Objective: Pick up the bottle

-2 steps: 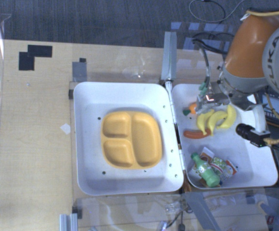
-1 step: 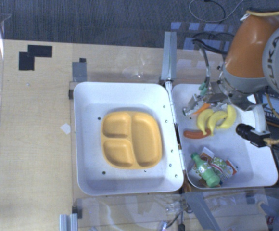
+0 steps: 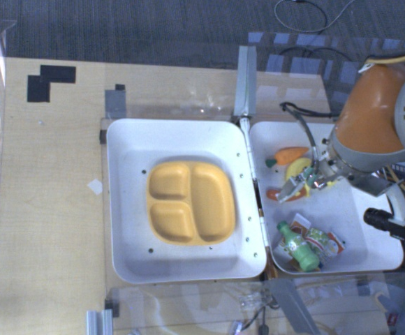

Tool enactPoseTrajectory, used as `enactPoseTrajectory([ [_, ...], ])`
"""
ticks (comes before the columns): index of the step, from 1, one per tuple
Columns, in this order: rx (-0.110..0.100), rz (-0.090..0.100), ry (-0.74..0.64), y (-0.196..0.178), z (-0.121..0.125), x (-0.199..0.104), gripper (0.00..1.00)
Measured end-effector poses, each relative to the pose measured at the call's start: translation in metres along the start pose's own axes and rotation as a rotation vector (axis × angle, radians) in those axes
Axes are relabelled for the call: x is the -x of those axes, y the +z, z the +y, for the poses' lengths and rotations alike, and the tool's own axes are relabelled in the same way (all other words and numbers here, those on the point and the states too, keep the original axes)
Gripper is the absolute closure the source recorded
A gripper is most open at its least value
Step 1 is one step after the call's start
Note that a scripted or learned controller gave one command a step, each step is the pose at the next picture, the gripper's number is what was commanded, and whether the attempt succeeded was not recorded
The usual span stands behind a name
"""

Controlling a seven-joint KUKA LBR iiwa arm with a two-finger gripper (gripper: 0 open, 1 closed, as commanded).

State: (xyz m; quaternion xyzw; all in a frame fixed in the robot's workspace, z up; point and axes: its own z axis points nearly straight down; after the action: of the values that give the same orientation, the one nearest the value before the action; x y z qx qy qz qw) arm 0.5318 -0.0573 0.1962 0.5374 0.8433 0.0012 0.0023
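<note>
On the desk, the left bin holds a yellow divided tray. In the right bin, the green bottle lies on its side near the front wall, long axis slanting from cap at upper left to base at lower right, just below and slightly left of the gripper. Whether the fingers are open or closed I cannot tell, blurred against the orange and yellow toys beside them; a crumpled wrapper touches the bottle.
</note>
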Motion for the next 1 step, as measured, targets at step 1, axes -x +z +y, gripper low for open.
enactPoseTrajectory([
  [1,-0.002,0.002,0.304,0.0116,-0.0165,-0.0697,0.00],
])
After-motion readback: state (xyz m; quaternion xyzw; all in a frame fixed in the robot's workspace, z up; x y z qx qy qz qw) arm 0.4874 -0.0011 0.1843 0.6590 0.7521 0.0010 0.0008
